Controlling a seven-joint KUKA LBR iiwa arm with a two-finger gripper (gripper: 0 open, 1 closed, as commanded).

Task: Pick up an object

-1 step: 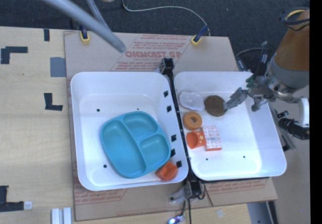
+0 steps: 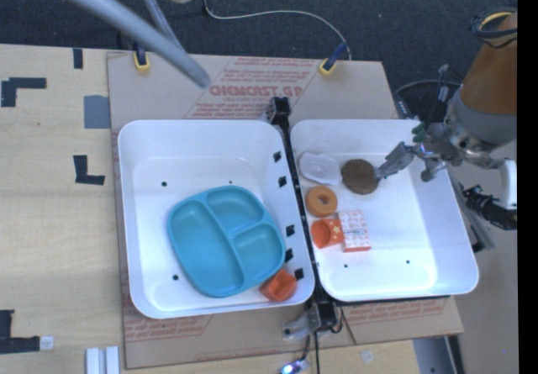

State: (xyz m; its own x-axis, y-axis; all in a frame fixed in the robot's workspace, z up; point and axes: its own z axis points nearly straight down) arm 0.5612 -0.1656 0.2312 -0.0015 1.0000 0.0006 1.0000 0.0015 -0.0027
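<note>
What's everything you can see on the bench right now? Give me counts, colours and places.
White bins: 2, white, side by side on the bench; left bin, right bin.
Divided plate: 1, blue, middle of the left bin.
Orange object: 1, orange, near corner of the left bin, beside the plate.
Brown disc: 1, brown, upper part of the right bin, next to the gripper.
Doughnut-shaped ring: 1, tan-orange, right bin near the divider.
Pale lid-like piece: 1, white, right bin, above the ring.
Small box: 1, white with red print, right bin.
Orange cup-like item: 1, orange, touching the box's left side.
Gripper: 1, grey, over the right bin; fingers unclear.
</note>
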